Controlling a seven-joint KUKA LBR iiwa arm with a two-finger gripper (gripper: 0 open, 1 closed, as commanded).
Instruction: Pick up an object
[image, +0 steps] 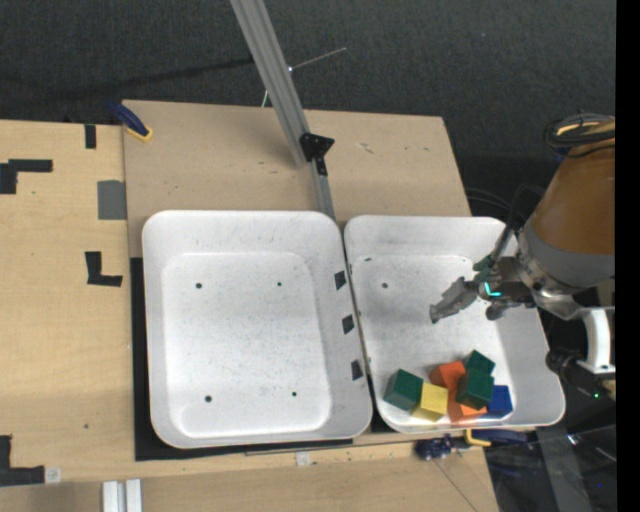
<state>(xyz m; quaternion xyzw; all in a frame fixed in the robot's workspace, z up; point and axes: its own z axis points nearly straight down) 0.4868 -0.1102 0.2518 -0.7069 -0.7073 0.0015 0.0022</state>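
Grey gripper (452, 301), jaw state unclear, hovers above the right bin (400, 240); tightly clustered coloured blocks (450, 388) at lower right risk a slipped grasp.

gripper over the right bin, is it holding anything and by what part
Nothing is held. The gripper hangs above bare floor of the right bin, its fingers apart with nothing between them; the blocks lie clustered at the bin's near edge.

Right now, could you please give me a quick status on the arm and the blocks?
Gripper over right bin, holding nothing. Blocks clustered in its near corner, untouched. Left bin beside it; nothing in the way.
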